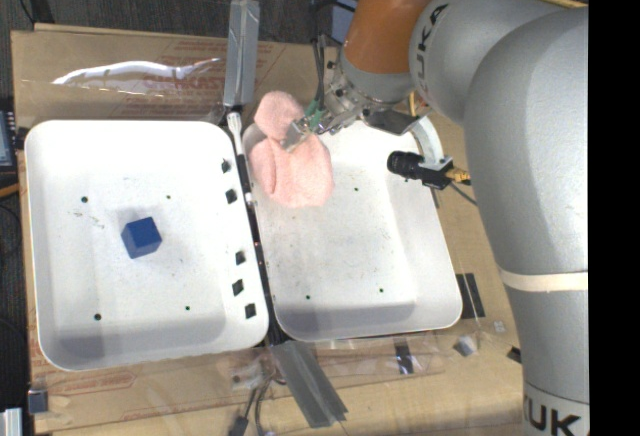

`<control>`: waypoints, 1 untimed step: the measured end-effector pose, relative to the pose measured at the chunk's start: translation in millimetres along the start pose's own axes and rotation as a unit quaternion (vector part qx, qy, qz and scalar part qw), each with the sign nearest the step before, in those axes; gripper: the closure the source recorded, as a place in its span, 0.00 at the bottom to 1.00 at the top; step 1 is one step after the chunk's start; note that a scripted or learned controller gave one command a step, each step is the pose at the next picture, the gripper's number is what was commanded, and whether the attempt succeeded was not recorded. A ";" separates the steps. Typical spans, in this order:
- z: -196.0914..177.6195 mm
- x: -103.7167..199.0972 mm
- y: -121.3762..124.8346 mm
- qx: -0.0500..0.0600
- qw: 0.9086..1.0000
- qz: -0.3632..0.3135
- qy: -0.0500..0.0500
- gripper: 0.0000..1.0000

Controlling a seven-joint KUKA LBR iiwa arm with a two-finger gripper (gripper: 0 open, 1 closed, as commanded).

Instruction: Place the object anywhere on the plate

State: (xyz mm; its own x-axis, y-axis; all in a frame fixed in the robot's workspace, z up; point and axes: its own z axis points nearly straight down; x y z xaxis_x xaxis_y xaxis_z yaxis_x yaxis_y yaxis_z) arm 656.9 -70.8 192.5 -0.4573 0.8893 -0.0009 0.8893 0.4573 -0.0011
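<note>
My gripper (308, 124) sits at the upper middle of the frame, its fingers closed on the pink plush object (289, 161), which hangs over the upper left corner of the right bin (400, 264). A blue cube (141, 236) lies in the left bin (60, 164).

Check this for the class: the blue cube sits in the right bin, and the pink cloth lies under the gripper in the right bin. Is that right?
One detail is wrong. The camera view shows the blue cube in the left bin, not the right bin. The pink cloth does lie under the gripper in the right bin.
</note>
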 end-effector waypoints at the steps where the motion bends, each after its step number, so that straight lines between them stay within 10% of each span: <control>1: -39.3 0.3 0.6 0.000 1.000 -0.002 0.001 1.00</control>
State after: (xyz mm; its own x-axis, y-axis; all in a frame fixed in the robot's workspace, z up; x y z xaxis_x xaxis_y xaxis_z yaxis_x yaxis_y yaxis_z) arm 657.3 -70.2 231.8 -0.4605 0.8877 0.0007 0.8877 0.4605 -0.0010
